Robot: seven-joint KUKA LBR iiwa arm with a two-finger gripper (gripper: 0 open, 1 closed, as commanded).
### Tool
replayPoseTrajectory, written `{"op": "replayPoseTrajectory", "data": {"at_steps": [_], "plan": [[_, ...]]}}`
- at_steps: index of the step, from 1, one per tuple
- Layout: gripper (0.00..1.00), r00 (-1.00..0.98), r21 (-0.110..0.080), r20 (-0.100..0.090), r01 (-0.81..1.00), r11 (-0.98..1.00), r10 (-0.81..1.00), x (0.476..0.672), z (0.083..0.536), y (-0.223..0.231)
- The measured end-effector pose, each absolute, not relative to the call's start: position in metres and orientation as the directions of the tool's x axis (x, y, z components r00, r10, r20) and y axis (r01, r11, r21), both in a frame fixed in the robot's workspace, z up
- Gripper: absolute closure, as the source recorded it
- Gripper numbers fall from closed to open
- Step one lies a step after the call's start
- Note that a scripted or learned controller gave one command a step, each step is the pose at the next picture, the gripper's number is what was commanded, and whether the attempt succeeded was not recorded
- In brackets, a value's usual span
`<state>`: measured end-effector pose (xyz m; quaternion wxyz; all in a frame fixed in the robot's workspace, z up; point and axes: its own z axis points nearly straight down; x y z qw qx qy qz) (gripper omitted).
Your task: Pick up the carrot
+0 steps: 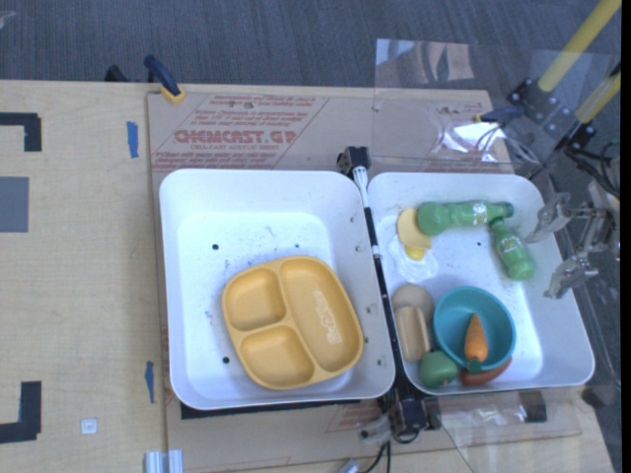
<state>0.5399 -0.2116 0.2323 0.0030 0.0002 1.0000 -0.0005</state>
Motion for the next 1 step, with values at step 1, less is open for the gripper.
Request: {"op": "replayPoseTrajectory", "data": {"at_steps": [1], "plan": [[0.00,-0.999,-0.008,-0.019,-0.033,0.999,-0.033,0.5254,0.5089,-0.2234]]}}
